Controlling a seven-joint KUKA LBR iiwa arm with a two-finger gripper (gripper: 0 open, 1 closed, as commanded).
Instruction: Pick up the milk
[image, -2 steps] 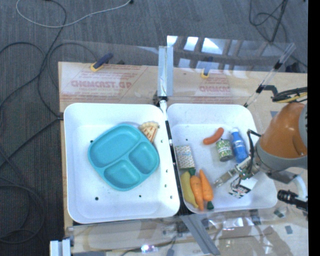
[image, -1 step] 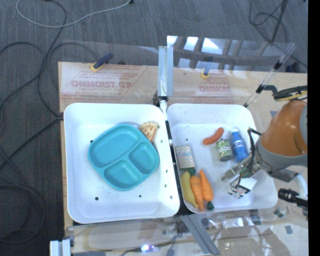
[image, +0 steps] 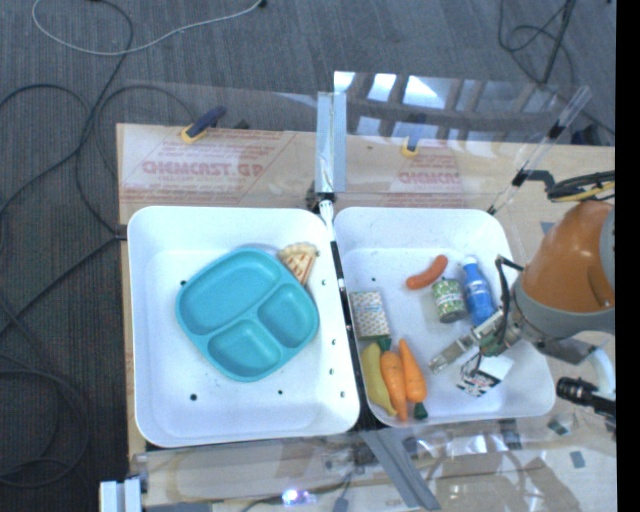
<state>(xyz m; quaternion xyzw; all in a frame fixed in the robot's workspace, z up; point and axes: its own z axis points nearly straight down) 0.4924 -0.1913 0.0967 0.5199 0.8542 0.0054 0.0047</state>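
Near the right bin's (image: 520, 405) front right lies a small white carton with dark print (image: 486, 377), which I take for the milk. My gripper (image: 470, 360) hangs low right over it, at its left edge, and partly hides it. I cannot tell whether the carton is in the grip or only lies beneath it. The grey arm with its orange band (image: 570, 265) comes in from the right.
The right bin also holds a blue bottle with a white cap (image: 478, 290), a green can (image: 447, 299), a sausage (image: 427, 271), a patterned box (image: 369, 313), a banana (image: 372, 372) and two carrots (image: 405, 375). In the left bin are a blue divided plate (image: 248, 313) and a waffle piece (image: 298, 261).
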